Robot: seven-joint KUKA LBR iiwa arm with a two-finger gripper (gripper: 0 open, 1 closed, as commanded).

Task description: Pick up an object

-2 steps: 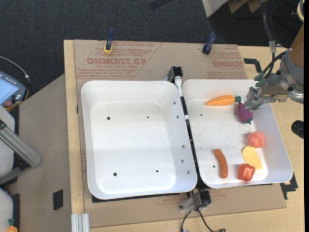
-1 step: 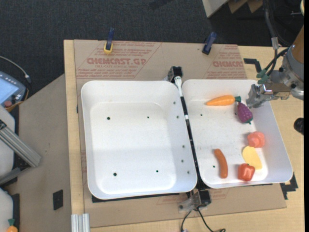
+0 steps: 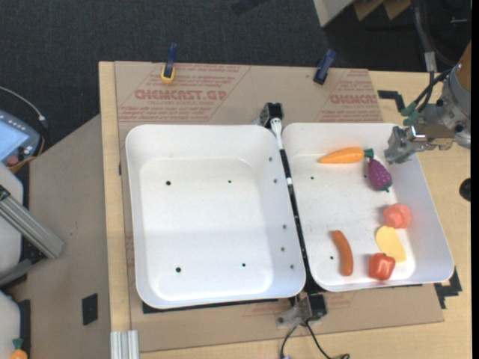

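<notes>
- Seen from above at a slant: two shallow white bins side by side on a bench covered with printed brown cardboard (image 3: 224, 88).
- Left bin (image 3: 142, 200) bare inside but for four small dark dots on its floor.
- Right bin (image 3: 314, 200) holding six toy foods, all toward its 3 o'clock half.
- Carrot (image 3: 341, 155) lying flat at roughly 12 o'clock in the right bin, green top pointing to 3 o'clock.
- Purple grapes (image 3: 378, 174) just beside the carrot's green end, at about 4 o'clock from it.
- Pink fruit (image 3: 397, 215) at 3 o'clock in the bin, with a yellow fruit (image 3: 391, 243) touching or nearly touching it at 6 o'clock.
- Red pepper (image 3: 381, 266) near the bin's 5 o'clock corner, just below the yellow fruit.
- Sausage (image 3: 343, 252) lying lengthwise at 9 o'clock from the pepper, apart from it.
- Gripper (image 3: 397, 146) poised over the right bin's 2 o'clock corner, near the grapes and the carrot's green top; nothing seen between its fingers; open or closed, cannot tell at this size.
- Grey arm (image 3: 453, 114) reaching in from 3 o'clock, cables trailing above it.
- Yellow-and-blue clamp (image 3: 170, 67) and a blue clamp (image 3: 325, 66) pinning the cardboard's 12 o'clock edge.
- Small black clip (image 3: 271, 114) at the 12 o'clock end of the seam between bins.
</notes>
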